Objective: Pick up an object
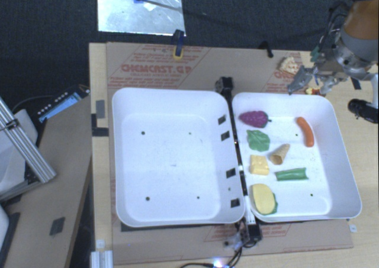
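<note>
Six items in right bin (340, 142): purple piece (254, 119) far left, sausage (305, 131) far right, green leaf (258, 140), cone (279, 153) and cheese (259, 165) mid, green pod (291, 174), yellow piece (264, 199) near left | left bin (169, 154) beside it | gripper (309, 80) above far rim of right bin, fingers spread, grasping nothing

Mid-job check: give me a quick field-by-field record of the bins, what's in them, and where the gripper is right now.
right bin: holds seven toy food items
items: purple piece, orange sausage, green leafy piece, tan cone, yellow block, green pod, yellow oval
left bin: white, beside the right bin
gripper: above the right bin's far edge, near its right corner
grip: nothing seen between the fingers
nearest item to gripper: orange sausage
</note>
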`<action>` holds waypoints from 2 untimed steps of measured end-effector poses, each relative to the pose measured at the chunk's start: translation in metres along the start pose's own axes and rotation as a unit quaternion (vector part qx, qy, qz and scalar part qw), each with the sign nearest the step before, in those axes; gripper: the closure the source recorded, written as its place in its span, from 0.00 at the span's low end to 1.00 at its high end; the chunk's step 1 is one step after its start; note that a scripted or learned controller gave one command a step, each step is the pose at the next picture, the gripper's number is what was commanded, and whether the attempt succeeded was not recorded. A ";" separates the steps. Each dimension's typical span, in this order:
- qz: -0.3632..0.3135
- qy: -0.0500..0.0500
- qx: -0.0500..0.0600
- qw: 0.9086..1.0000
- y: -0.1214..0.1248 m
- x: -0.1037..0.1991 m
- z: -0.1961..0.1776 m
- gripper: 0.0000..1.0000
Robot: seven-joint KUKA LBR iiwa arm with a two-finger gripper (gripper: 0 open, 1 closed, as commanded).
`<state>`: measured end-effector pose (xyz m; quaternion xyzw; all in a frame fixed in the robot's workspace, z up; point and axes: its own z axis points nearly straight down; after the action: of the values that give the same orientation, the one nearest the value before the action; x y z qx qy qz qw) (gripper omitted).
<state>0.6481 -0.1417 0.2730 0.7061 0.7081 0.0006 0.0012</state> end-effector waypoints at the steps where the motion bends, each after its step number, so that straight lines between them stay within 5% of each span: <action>1: -0.001 0.002 0.004 1.000 -0.048 0.045 0.070 0.00; 2: 0.000 0.001 0.002 1.000 -0.047 0.054 0.155 0.00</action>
<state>0.6010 -0.0883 0.1181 0.7062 0.7080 -0.0002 -0.0009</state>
